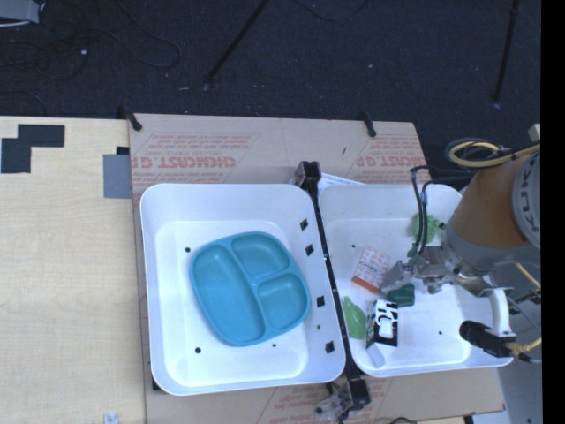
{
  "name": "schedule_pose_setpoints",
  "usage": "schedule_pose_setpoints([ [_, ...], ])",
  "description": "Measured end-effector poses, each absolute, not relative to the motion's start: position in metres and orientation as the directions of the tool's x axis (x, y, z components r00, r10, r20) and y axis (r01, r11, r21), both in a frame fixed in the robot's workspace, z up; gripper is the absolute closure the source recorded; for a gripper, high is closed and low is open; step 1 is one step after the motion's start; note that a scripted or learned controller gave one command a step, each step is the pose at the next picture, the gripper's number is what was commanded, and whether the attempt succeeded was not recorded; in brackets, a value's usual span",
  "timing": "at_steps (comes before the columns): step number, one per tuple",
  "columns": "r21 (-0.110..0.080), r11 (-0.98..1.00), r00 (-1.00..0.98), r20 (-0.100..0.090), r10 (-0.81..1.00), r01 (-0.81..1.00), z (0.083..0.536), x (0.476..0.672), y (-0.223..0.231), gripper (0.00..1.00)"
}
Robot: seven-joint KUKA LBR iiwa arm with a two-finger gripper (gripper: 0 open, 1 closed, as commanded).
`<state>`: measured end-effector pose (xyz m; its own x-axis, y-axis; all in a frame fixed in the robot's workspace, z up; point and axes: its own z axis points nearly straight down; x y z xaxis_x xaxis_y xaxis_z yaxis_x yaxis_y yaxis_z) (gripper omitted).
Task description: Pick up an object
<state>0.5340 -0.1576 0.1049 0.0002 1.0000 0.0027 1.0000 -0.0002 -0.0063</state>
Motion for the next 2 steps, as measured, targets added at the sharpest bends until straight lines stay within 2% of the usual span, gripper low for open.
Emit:
schedule_pose_setpoints([
  [1, -0.003, -0.005, 0.005, 0.002, 1.000, 1.000, 0.118, 0.535, -0.159, 1.00],
  [2, 0.001, 0.002, -0.002, 0.000, 1.000, 1.000, 0.172, 0.534, -0.149, 1.00],
])
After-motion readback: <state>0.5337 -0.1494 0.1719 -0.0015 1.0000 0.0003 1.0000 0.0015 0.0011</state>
